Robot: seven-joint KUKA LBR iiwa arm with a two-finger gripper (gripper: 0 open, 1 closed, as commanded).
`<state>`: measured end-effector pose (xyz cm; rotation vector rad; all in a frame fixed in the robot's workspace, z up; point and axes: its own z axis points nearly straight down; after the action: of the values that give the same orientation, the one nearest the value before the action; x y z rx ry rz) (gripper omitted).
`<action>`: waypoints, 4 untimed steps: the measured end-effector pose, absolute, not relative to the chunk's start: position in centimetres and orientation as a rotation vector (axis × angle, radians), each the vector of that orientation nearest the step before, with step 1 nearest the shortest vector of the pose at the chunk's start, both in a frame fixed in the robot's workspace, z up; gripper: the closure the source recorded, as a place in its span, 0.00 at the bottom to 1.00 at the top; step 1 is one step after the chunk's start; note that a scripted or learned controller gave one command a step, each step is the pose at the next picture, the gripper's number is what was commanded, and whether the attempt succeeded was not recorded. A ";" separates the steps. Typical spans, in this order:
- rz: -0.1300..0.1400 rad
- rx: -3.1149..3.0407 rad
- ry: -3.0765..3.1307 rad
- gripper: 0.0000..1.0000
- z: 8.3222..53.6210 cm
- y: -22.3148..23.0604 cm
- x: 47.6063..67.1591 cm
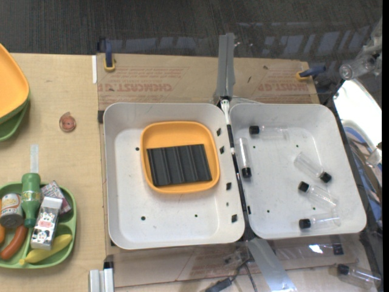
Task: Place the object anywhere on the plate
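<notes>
An orange, rounded-square plate (179, 128) sits in the left white bin (121, 212), slightly toward the back. A dark grey ribbed rectangular object (180, 165) lies flat on the plate and covers most of its middle. In the right white bin (346, 218) lie several clear tubes with black caps: one along the left wall (243, 157), one at the back (267, 131), two at the right (313, 168) (316, 191) and one at the front (319, 222).
On the wooden bench to the left stand a green plate of toy food (36, 224), an orange bowl on a green one (12, 90) and a small pink disc (67, 122). A grey post (226, 66) rises behind the seam between the bins.
</notes>
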<state>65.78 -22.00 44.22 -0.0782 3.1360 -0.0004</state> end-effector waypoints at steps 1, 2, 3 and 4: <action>-0.002 -0.249 3.126 1.00 44.3 -21.9 66.1; -0.002 -0.543 3.088 1.00 44.3 -22.1 66.0; -0.001 -1.638 2.673 1.00 44.3 -22.2 66.0; -0.001 -1.940 2.464 1.00 44.2 -22.1 66.0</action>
<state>65.99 -22.14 44.23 -1.9396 2.4639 -0.0007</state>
